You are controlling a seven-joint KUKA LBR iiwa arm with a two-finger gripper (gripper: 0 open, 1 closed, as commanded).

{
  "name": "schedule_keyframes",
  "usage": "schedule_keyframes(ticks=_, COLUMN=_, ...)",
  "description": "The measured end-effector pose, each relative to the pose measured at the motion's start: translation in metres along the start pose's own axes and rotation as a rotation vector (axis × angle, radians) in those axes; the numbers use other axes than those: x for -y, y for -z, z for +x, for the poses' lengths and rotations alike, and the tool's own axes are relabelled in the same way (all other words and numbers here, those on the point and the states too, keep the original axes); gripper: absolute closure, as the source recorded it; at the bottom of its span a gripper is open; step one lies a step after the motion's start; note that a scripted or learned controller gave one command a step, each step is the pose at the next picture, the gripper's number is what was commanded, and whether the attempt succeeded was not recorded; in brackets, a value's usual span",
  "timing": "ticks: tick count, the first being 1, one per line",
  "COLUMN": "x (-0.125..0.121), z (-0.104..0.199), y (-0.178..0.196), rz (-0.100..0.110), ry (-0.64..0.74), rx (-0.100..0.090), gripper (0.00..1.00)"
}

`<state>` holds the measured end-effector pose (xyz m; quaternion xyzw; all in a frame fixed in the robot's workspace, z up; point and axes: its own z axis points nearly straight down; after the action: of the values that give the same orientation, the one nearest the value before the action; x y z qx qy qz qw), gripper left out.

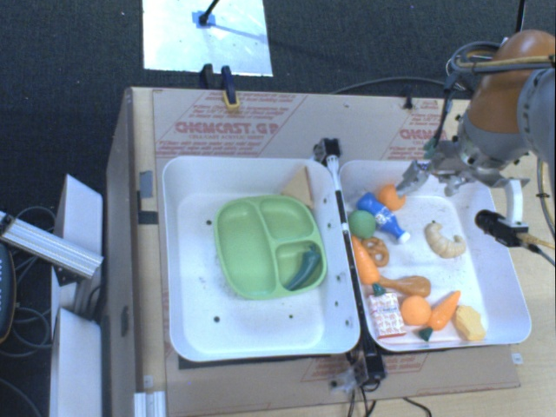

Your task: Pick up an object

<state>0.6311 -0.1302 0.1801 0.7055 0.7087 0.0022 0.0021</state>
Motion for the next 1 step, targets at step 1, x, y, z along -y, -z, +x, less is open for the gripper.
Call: schedule_keyframes(ticks=1, x=-0.035, z=-0.0055, y=-0.0954, rz=0.006, ry=0.0, rx=0.001, gripper=0.0)
